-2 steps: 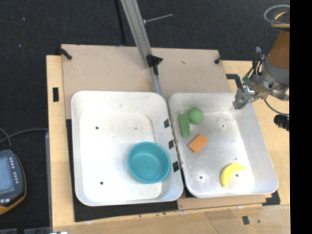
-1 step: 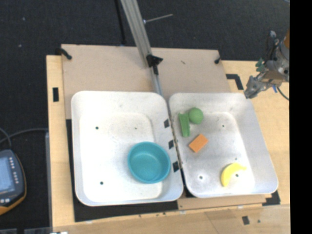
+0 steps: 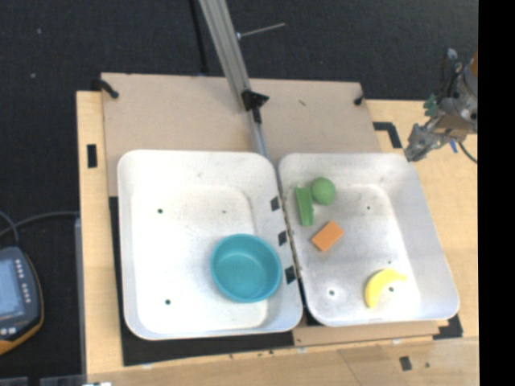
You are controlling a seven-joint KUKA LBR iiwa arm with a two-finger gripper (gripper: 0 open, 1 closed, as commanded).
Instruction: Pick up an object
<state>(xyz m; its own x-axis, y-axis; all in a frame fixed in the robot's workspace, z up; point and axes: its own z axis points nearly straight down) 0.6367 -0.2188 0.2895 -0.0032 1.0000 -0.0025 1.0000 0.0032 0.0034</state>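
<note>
Nothing is picked yet: the gripper hovers at the frame's upper right, outside the right bin; whether it is spread cannot be told.

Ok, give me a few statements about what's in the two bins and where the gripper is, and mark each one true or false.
1. The teal bowl sits in the left bin. True.
2. The yellow banana lies in the left bin. False: it lies in the right bin, near its front right corner.
3. The green ball and the green block are right beside each other in the right bin. True.
4. The gripper is down over the orange block. False: it is outside the bins, past the right bin's far right corner.
5. The orange block lies between the green things and the banana. True.
</note>
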